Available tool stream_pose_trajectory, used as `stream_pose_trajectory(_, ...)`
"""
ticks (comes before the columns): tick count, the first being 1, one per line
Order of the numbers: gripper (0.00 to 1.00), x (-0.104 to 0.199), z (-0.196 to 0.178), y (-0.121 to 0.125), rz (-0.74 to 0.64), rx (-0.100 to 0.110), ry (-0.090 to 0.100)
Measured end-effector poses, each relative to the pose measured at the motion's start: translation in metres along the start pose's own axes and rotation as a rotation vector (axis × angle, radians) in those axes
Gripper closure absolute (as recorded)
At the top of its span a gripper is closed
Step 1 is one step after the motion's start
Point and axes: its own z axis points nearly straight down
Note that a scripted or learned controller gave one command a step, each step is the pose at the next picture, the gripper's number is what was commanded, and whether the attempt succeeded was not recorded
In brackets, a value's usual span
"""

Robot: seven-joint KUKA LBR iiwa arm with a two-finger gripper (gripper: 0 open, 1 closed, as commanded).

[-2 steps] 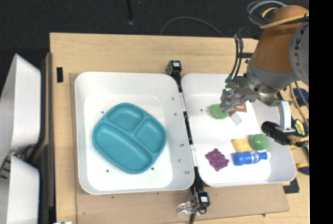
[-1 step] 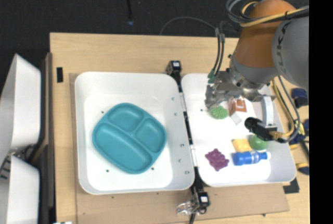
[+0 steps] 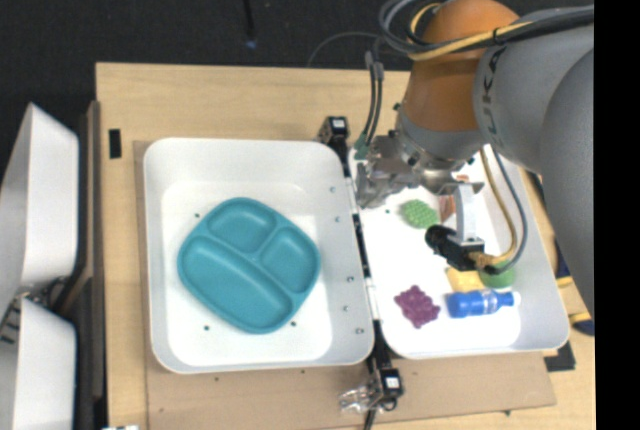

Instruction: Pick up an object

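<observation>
The right bin [image 3: 530, 323] holds several small things. A green lumpy piece [image 3: 418, 213] lies near its middle. A purple cluster [image 3: 417, 305] and a blue bottle [image 3: 480, 302] lie near the front, with a yellow piece [image 3: 462, 278] and a green piece [image 3: 499, 270] just behind the bottle. My gripper [image 3: 376, 180] hangs low over the bin's back left corner, close to the wall between the bins. It is left of and slightly behind the green lumpy piece. The wrist hides the bin floor beneath it.
The left bin [image 3: 160, 218] holds a teal divided plate [image 3: 250, 263]. The arm's grey body and orange band [image 3: 455, 68] cover the back right of the right bin. Small black clamps [image 3: 333, 129] sit on the bench where the bins meet.
</observation>
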Motion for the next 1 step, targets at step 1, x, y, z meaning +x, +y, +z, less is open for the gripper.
stream_pose_trajectory(1, 1.00, 0.0531, -0.0143, -0.0078, -0.002, -0.003, 0.001)
